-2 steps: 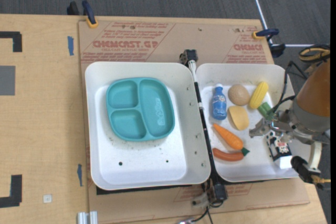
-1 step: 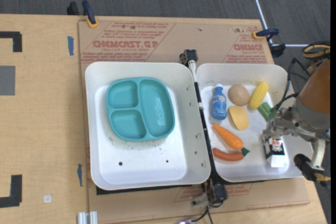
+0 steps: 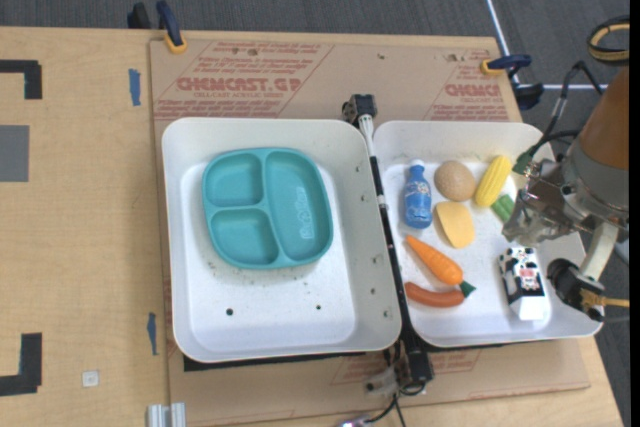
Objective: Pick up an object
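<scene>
The right bin (image 3: 437, 330) holds several toy foods. A blue bottle (image 3: 417, 196) stands beside a tan round potato (image 3: 455, 180). A yellow corn cob (image 3: 493, 179) and a yellow cheese wedge (image 3: 457, 225) lie near them. An orange carrot (image 3: 436, 259) and a red chili (image 3: 434, 295) lie toward the front. A white carton with black spots (image 3: 524, 282) lies at the right front. My gripper (image 3: 527, 218) hangs low over the bin's right side, just above the carton and next to a small green piece (image 3: 503, 207). Nothing shows in its grasp.
The left bin (image 3: 190, 315) carries a teal divided plate (image 3: 268, 207). Both bins rest on a cardboard sheet (image 3: 250, 80) held by clamps at the back. Cables and the arm's body (image 3: 605, 150) crowd the right edge.
</scene>
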`<state>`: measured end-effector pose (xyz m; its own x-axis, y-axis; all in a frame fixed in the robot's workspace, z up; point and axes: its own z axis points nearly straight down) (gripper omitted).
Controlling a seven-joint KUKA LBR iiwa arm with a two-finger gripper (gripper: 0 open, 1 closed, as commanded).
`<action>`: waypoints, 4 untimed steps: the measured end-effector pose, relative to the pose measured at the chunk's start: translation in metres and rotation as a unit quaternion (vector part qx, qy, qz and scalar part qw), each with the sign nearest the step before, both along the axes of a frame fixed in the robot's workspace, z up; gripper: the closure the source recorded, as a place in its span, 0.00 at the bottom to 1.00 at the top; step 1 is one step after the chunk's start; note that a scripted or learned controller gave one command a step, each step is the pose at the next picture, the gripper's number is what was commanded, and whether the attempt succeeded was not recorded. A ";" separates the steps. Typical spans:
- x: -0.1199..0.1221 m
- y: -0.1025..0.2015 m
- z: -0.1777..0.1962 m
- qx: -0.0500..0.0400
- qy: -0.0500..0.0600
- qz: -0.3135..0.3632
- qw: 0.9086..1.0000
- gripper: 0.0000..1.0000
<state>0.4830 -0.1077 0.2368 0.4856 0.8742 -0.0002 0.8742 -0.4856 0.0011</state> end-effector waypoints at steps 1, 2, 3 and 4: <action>0.000 0.000 0.000 0.000 0.000 0.000 1.000 0.00; 0.000 0.007 -0.133 0.000 -0.006 0.060 0.998 0.00; 0.005 0.009 -0.140 -0.006 -0.014 0.141 0.990 0.00; 0.011 0.015 -0.128 -0.005 -0.021 0.145 0.989 1.00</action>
